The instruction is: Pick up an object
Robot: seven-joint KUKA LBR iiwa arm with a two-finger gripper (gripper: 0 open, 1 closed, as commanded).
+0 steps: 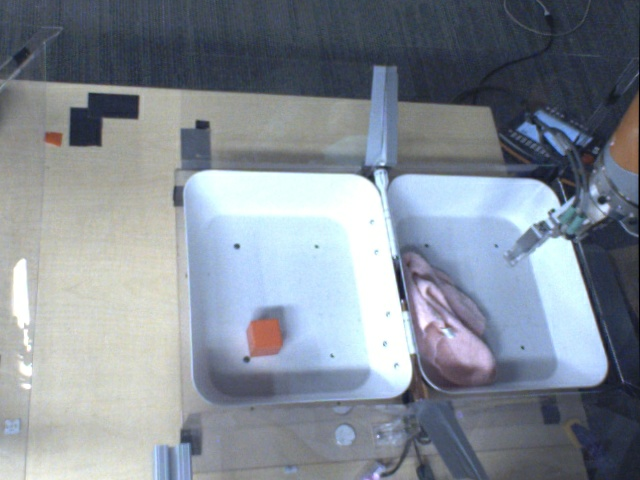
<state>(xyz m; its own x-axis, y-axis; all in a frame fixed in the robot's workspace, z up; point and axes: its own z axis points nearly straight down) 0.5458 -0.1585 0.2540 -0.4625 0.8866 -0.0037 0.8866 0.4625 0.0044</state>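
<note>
Pink cloth (450, 323) against right bin's (560, 373) inner wall, claw (522, 250) beyond, grip state unclear, orange block (265, 337) in left bin (300, 193)

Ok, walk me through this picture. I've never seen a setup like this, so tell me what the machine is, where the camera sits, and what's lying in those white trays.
One camera looks down at a slant on a wooden bench. Two shallow white bins sit side by side. The left bin holds a small orange block near its front. The right bin holds a crumpled pink cloth against its left wall. The machine is a robot arm reaching in from the right; its thin gripper sits over the right bin's upper right part, apart from the cloth. Nothing is visible between its fingers, so nothing is picked up yet.
</note>
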